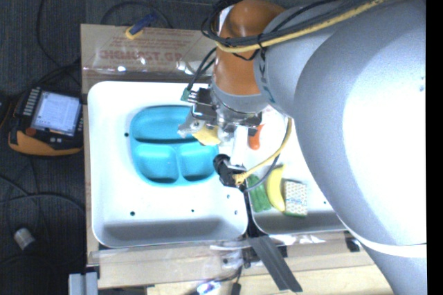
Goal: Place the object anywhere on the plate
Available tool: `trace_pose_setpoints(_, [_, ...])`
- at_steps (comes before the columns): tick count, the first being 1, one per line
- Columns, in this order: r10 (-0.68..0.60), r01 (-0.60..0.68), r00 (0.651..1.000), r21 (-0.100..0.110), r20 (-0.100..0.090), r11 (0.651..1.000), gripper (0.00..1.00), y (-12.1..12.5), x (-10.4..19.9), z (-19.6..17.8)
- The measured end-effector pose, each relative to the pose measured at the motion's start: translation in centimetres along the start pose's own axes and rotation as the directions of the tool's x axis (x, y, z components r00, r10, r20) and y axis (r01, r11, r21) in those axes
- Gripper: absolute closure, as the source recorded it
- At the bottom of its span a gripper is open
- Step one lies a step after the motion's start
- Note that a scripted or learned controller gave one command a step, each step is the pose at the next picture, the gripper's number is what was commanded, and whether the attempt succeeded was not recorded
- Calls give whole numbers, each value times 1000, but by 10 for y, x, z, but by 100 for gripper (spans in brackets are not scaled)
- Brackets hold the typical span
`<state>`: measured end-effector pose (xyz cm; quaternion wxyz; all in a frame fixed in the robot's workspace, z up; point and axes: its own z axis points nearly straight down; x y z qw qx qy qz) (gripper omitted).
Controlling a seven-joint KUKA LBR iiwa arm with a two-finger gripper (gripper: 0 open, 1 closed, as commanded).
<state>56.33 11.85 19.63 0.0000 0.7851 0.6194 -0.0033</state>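
Observation:
A blue divided plate point(166, 145) lies in the left white bin point(118, 203). My gripper point(208, 131) hangs over the plate's right edge, under the orange-banded wrist point(242, 44). A small yellow object point(208, 136) shows between its fingers, just above the plate's upper right part.
The right bin point(304, 221) holds a banana point(276, 188), a green item point(259, 195), a patterned white-green packet point(296, 198) and a small orange piece point(254, 140). The arm's big grey body covers most of that bin. A handheld pendant point(48, 120) lies left of the bench.

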Motion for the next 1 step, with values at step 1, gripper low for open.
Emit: trace_pose_setpoints(1, [0, 0, 1000, 0, 0, 1000, 0, 0, 0, 0])
